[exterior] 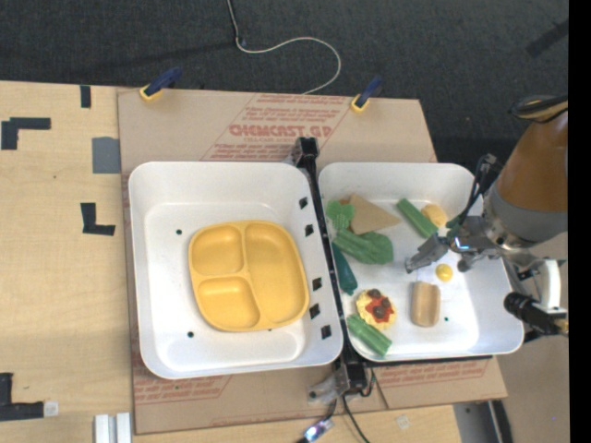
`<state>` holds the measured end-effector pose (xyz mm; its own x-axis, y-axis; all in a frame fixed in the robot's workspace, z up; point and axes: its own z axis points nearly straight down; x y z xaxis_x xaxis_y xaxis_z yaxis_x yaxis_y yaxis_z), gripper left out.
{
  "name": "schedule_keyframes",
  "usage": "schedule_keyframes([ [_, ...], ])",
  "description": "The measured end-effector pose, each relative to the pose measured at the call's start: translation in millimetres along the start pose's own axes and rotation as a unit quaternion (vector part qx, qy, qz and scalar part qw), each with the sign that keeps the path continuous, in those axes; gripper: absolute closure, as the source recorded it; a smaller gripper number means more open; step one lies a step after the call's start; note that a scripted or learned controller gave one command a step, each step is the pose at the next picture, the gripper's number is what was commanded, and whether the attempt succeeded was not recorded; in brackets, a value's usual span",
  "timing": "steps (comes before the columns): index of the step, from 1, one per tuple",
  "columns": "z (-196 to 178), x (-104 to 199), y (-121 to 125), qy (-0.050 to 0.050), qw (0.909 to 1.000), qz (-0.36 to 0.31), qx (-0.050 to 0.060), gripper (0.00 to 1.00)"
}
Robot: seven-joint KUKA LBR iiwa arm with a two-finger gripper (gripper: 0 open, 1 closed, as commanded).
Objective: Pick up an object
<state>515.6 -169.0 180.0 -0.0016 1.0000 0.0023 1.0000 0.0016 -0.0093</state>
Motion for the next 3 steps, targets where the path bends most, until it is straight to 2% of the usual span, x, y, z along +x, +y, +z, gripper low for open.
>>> schedule_keyframes([
  [1,58.9,9.3,5.1,0.000,1.0000,0.000,0.000,0.00],
  [2,97.2,9.5,5.6,-0.001,1.0000,0.001,-0.003,0.00],
  [3,86.2,8.1,7.0,-0.004,1.0000,0.001,-0.006,1.00],
])
